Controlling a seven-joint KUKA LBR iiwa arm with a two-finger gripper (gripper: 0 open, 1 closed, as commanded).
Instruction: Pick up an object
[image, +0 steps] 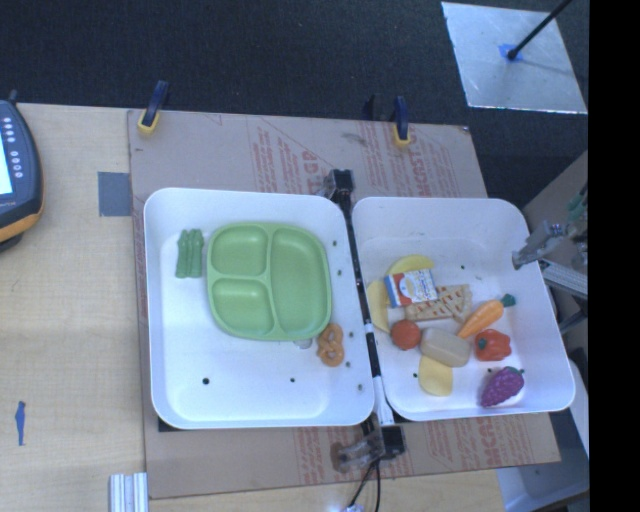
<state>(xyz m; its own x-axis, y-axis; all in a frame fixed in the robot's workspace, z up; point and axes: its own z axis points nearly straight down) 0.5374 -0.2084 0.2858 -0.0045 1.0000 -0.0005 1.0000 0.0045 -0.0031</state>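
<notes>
Hovering at rt bin edge, end effector grip state can't tell; carrot lies nearby.

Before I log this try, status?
End effector at right bin's right rim, nothing visibly held. Toy carrot nearest, among crowded toy food. Green plate in left bin.

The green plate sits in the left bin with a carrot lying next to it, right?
Not quite. The plate is in the left bin, but the thing beside it is a green bean pod, as the camera view shows. The carrot lies in the right bin with the other toy food.
</notes>
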